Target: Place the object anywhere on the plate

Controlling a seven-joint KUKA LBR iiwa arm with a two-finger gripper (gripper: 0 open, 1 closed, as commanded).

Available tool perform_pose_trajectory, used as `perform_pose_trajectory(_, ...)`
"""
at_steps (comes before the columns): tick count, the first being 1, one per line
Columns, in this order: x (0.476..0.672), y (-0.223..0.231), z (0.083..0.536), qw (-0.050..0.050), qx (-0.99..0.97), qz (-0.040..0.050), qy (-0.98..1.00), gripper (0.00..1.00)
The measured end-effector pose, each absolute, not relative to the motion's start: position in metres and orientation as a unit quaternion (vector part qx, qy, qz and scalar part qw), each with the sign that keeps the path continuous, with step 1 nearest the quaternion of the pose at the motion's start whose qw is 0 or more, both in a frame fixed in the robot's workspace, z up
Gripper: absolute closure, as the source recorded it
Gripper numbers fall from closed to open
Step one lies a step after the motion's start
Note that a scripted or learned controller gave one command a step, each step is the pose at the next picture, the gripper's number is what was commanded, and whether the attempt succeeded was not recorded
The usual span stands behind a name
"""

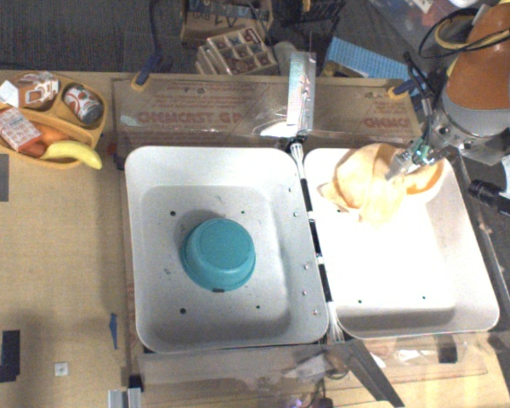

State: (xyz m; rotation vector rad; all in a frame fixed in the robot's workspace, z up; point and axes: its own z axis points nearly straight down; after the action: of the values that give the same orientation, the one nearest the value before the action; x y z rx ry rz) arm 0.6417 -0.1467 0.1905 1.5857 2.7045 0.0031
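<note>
A teal round plate lies in the middle of the left bin. A soft pale-yellow and orange object sits at the back of the right bin, and it looks blurred. My gripper comes in from the right and is at the object's upper right part. Its fingers are pinched into the object's material and shut on it. The object hangs to the left and below the gripper, and an orange part shows just right of the fingers. The plate is well to the left, across the divide between the bins.
A yellow tray with a banana and snack packs rests on the bench at the far left. A cardboard wall runs behind both bins. A clear strip stands upright above the gap between the bins.
</note>
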Motion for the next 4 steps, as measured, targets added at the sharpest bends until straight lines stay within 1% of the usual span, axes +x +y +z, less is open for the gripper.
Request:
perform_pose_trajectory(1, 0.642, -0.15, 0.226, 0.003, 0.507, 0.0005, 0.862, 1.0)
perform_pose_trajectory(2, 0.625, -0.095, 0.225, 0.001, 0.327, 0.0004, 0.945, 1.0)
perform_pose_trajectory(3, 0.618, -0.046, 0.236, 0.001, 0.133, 0.0007, 0.991, 1.0)
perform_pose_trajectory(4, 0.606, -0.007, 0.233, 0.002, 0.002, 0.0006, 1.0, 1.0)
